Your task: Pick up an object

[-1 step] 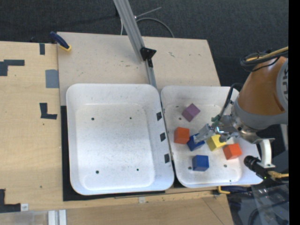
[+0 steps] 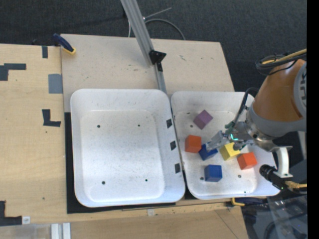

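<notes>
A pale wooden counter (image 2: 124,68) is seen over dark carpet (image 2: 239,14). In the right bin (image 2: 224,97), a blue cube (image 2: 213,173) lies nearest; beyond it the hand (image 2: 223,142) is lowered among a dark blue block (image 2: 207,152), yellow block (image 2: 229,151) and orange cubes. Its opening cannot be told.

The arm (image 2: 279,101) hangs low over blocks (image 2: 213,173) in the right bin (image 2: 187,103).

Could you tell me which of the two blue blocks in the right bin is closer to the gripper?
The upper blue block, beside the orange block, lies right by the gripper. The other blue block sits alone, nearer the bin's front edge.
</notes>
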Robot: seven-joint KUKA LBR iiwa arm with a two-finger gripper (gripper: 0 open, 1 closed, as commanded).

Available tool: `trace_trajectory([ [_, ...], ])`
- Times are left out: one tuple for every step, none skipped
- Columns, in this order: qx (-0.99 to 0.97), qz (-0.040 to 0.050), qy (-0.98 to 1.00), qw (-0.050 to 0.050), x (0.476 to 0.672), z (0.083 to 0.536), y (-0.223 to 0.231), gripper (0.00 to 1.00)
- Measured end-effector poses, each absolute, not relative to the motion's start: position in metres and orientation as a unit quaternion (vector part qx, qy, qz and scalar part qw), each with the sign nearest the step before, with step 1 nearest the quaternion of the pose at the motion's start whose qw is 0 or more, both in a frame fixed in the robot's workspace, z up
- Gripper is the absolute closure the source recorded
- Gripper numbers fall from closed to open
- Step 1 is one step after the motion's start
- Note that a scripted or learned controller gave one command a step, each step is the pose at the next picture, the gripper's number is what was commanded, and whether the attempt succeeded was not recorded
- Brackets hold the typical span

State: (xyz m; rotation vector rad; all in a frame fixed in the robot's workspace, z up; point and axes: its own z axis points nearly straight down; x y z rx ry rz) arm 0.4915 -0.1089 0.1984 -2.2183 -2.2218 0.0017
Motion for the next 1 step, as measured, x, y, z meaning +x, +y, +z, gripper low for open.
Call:
trace_trajectory([
  [-0.707, 0.0022, -0.707, 0.003, 0.4841, 0.1529, -0.1103, 0.0],
])
